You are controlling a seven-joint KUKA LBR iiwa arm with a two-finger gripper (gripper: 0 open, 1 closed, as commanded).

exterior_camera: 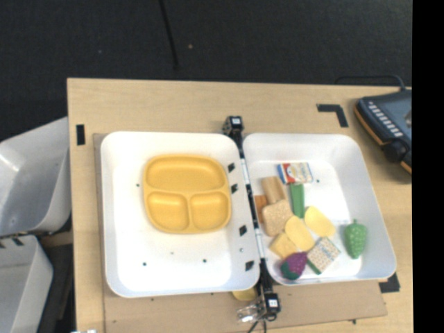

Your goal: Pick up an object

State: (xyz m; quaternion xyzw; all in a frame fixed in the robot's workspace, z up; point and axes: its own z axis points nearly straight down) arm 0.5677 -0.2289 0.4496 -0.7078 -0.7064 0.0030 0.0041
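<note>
How my gripper stands, wide or narrow, I cannot tell, so I start from the things I could pick.

They lie crowded in the right bin (347, 151), mostly in its left and near half. At the far end of the cluster is a small white carton (295, 172) with red and blue print. Just beside it, toward the divider, is a tan block (272, 187), and a green stick (297, 200) runs from the carton toward the near side. A porous bread slice (276, 218) touches the stick's left side, with a small orange-brown piece (260, 205) against the bin's left wall. Nearer still are three yellow pieces (they overlap, so their edges are hard to part): one (320, 222) on the right, one (300, 233) in the middle, one (283, 245) lower left. At the near rim sit a purple grape bunch (294, 264) and a speckled square cracker (323, 254), touching. A green bumpy fruit (356, 239) lies a little apart on the right.

The left bin (125, 255) holds a yellow three-compartment plate (187, 201), lying flat in its far half.

Both bins rest on the pale wooden worktop (152, 106); a black handheld device (385, 122) lies at its far right edge.
</note>
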